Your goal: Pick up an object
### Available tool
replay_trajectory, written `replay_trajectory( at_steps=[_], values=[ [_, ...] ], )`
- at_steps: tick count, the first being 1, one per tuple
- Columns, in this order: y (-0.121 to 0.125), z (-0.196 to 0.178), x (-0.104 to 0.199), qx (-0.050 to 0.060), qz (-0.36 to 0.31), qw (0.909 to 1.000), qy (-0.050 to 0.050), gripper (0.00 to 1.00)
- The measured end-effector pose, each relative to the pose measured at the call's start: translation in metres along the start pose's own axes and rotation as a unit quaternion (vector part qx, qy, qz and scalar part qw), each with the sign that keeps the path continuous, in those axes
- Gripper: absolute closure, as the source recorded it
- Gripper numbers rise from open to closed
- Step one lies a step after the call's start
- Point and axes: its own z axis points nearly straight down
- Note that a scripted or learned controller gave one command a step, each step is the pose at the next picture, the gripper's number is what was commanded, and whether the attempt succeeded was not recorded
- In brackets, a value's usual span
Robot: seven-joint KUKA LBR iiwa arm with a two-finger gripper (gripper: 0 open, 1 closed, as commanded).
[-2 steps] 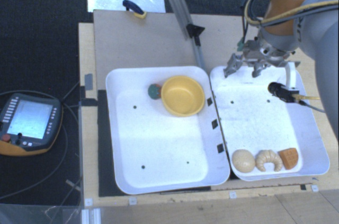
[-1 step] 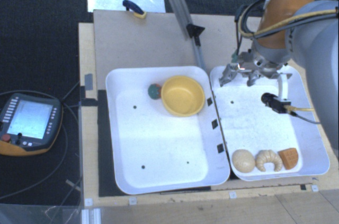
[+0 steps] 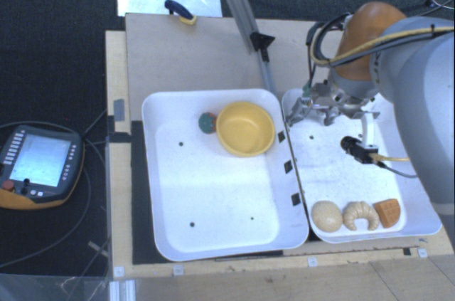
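Observation:
My gripper (image 3: 313,112) hangs over the far left corner of the right bin (image 3: 419,225), with nothing seen in it. Along that bin's near edge lie a pale round bread roll (image 3: 326,215), a croissant (image 3: 360,215) and an orange-brown square piece (image 3: 387,212), all well below the gripper in the view. In the left bin (image 3: 213,221) a yellow bowl (image 3: 245,128) sits at the far right, and a small dark green ball-like thing (image 3: 207,122) touches its left side.
A slanted metal pole (image 3: 238,1) with a black clamp runs down to the gap between the bins. A teach pendant (image 3: 37,164) lies on the floor at the left. A dark-handled tool (image 3: 179,10) rests at the bench's far edge.

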Motion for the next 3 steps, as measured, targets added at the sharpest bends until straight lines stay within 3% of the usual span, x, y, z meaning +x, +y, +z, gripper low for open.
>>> replay_trajectory(
  at_steps=[1,3],
  values=[
    [0.001,-0.012,0.001,-0.002,-0.001,1.0000,0.000,1.00],
    [-0.002,-0.109,0.005,-0.003,-0.001,1.0000,0.001,1.00]
  ],
)
